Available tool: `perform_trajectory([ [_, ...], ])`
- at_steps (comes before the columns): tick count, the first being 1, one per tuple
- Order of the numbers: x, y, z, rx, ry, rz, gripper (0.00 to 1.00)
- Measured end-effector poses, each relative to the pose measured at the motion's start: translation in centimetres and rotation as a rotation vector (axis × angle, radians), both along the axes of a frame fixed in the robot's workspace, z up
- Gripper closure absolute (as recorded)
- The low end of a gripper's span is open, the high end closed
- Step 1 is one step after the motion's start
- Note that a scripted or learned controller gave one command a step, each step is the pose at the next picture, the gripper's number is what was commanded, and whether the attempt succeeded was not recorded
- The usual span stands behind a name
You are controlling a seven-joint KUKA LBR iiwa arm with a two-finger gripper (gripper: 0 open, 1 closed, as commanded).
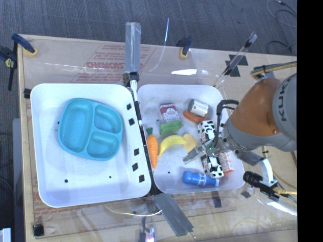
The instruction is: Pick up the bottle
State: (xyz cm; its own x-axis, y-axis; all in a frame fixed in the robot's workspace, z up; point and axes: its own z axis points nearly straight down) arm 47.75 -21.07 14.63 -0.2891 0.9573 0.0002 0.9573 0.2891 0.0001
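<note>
The gripper (201, 154) hangs low over the right bin (151, 92), its metal fingers pointing toward the yellow banana (170, 143) and the middle of the bin. The fingers seem to stand a little apart, with nothing visibly clamped between them, though the glare on the metal and the clutter beneath make the exact gap hard to judge. The tips sit just beside the banana and a pale yellow piece next to it, and whether they touch either one I cannot tell. The arm (262, 117), grey with its orange band, covers the right rim of the bin and hides part of a black-and-white cow-patterned carton (208, 131), which runs under the wrist and shows again lower down near the bin's front edge. A small orange-and-white item beside that carton is partly covered and too small to name. The bottle (200, 179) lies on its side at the front of the right bin, blue with a darker blue cap end pointing left, just below the gripper and touching or nearly touching the lower cow-patterned piece. It rests on the bin floor, free of the fingers.
</note>
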Motion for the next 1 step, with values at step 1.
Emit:
perform_trajectory([
  [1, -0.06, 6.75, -0.81, 0.001, 0.004, -0.180, 0.00],
])
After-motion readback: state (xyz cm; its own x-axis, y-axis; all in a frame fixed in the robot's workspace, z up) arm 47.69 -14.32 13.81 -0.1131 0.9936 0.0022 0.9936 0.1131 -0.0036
